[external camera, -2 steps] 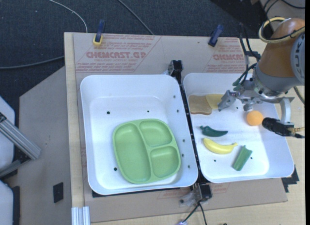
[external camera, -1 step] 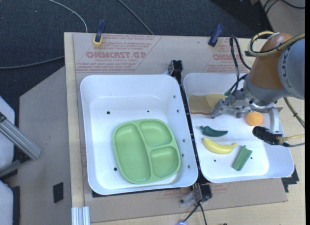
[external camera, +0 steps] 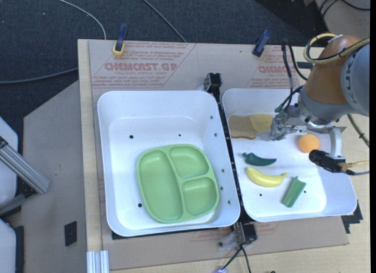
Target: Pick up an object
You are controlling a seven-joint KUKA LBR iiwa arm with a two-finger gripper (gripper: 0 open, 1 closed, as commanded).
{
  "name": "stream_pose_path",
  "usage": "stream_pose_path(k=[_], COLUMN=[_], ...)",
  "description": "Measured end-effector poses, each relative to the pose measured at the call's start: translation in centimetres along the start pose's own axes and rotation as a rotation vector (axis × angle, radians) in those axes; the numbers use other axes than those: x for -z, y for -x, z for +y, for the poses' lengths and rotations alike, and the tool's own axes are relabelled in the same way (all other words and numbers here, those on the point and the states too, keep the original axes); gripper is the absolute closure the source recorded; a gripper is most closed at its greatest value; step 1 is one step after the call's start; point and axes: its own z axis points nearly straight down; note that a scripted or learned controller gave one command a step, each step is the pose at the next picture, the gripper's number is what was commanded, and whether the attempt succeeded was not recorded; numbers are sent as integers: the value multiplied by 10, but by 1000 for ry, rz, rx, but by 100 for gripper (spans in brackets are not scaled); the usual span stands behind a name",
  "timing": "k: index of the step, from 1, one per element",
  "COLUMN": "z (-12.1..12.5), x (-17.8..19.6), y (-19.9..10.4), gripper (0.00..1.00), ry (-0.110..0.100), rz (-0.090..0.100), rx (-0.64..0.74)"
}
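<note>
The right bin (external camera: 329, 204) holds several toy foods. A brown bread slice (external camera: 239, 127) and a yellow wedge (external camera: 260, 121) lie at its far left. An orange ball (external camera: 308, 143) sits to the right, and a dark green pepper (external camera: 259, 159), a yellow banana (external camera: 267, 177) and a green block (external camera: 293, 192) lie nearer the front. My gripper (external camera: 279, 130) hangs low over the bin's far part, just right of the yellow wedge and left of the orange ball. Nothing shows as held in it.
The left bin (external camera: 111, 148) holds a light green divided plate (external camera: 177, 182). A black clamp (external camera: 213, 81) sits between the bins at the back. Cables and a black connector (external camera: 326, 161) hang off the wrist above the right bin's right side.
</note>
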Motion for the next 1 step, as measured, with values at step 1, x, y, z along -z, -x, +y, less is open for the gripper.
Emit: stream_pose_path(k=[1], z=[-5], x=[62], y=[-1], gripper=[100], ry=[7], rz=[-3], rx=[1])
